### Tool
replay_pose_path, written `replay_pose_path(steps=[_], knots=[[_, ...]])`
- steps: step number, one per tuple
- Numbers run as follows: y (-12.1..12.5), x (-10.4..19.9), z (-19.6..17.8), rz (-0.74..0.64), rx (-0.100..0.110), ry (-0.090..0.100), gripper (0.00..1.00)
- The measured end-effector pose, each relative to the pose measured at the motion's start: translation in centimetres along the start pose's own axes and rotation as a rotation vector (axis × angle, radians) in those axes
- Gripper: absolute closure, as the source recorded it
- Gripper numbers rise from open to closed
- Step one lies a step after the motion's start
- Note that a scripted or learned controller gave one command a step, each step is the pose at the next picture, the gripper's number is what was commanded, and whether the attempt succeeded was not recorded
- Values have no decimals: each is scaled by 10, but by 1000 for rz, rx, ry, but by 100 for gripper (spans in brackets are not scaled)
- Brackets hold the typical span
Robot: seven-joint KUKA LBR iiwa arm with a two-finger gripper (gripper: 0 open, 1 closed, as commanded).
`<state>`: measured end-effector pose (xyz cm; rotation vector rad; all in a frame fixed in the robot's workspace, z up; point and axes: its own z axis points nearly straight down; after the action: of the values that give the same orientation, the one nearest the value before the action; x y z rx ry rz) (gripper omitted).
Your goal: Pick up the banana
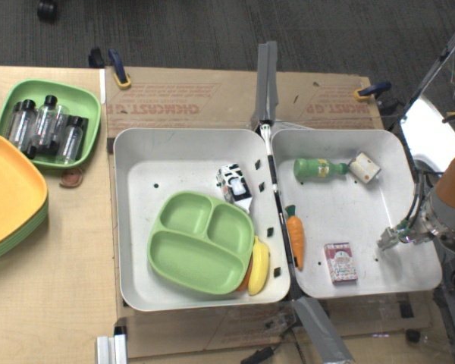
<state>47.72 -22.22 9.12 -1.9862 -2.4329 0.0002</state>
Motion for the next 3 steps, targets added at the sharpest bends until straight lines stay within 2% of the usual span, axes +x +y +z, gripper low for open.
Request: replay_pose_path(steps=[3], knots=[[0, 1, 0, -61, 1, 0, 100]])
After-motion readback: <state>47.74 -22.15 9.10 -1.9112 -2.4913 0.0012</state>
